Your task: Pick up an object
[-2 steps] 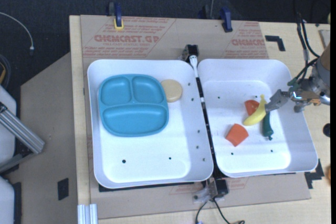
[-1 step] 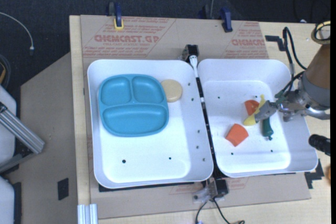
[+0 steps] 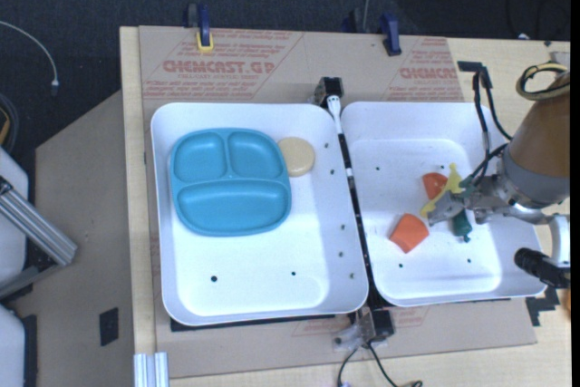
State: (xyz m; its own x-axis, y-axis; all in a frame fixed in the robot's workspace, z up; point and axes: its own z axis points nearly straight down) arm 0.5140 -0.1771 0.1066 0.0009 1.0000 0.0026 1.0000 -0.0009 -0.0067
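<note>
In the right bin (image 3: 399,281), the gripper (image 3: 450,206) sits low among small toys, likely to grab one. An orange block (image 3: 410,232) lies just beside it. I cannot tell its state.

Two shallow white bins are sitting side by side on the bench. A blue three-compartment plastic plate (image 3: 232,180) is lying in the left bin (image 3: 263,285), a round cream disc (image 3: 296,156) touching its right edge. In the right bin (image 3: 435,281), the gripper (image 3: 450,208) is hovering among an orange block (image 3: 410,232), a red piece (image 3: 434,185) and small yellow and green bits.
</note>
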